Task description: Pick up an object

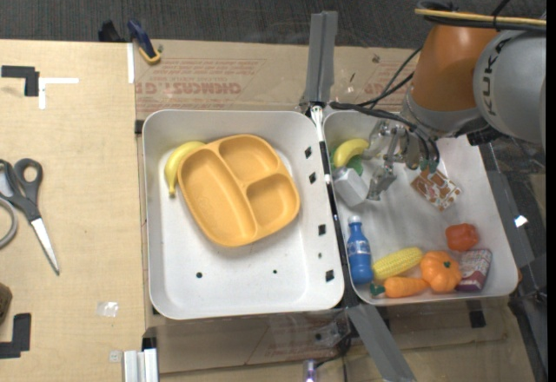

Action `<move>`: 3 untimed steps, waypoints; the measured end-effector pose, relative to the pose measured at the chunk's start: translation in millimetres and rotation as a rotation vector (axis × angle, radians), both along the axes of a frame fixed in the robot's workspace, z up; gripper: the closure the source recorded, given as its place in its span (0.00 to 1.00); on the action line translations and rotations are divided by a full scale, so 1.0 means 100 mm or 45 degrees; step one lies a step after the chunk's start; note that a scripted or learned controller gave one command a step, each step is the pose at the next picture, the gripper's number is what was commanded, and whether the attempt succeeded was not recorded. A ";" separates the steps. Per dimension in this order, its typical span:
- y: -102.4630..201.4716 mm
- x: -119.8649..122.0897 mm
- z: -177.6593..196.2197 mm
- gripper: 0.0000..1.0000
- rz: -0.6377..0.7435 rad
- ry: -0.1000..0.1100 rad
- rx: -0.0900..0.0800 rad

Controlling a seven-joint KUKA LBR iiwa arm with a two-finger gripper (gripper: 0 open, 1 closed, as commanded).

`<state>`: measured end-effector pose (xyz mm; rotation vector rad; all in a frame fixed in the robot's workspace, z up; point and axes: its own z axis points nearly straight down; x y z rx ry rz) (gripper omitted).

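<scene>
My gripper (393,175) hangs over the back left part of the right bin (495,198), with its fingers (379,184) apart and nothing between them. Just to its left lie a small yellow banana (350,151) and a grey object (350,187). A patterned snack packet (434,189) lies to its right. Along the front of that bin sit a blue bottle (357,250), a corn cob (396,263), a carrot (404,286), an orange pepper (440,272), a red item (461,237) and a purple packet (474,272).
The left bin (234,285) holds a yellow divided plate (239,189) with a banana (178,165) against its left side. Scissors (30,207) lie on the wooden bench at far left. A blue clamp (143,42) sits behind the bins.
</scene>
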<state>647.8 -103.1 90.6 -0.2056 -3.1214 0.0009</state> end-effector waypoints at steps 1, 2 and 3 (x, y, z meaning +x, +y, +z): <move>-0.67 -0.36 0.42 0.00 0.033 -0.023 -0.002; -0.87 -0.59 0.02 0.00 -0.032 -0.022 0.000; -0.94 -1.29 0.01 0.00 -0.199 -0.020 -0.002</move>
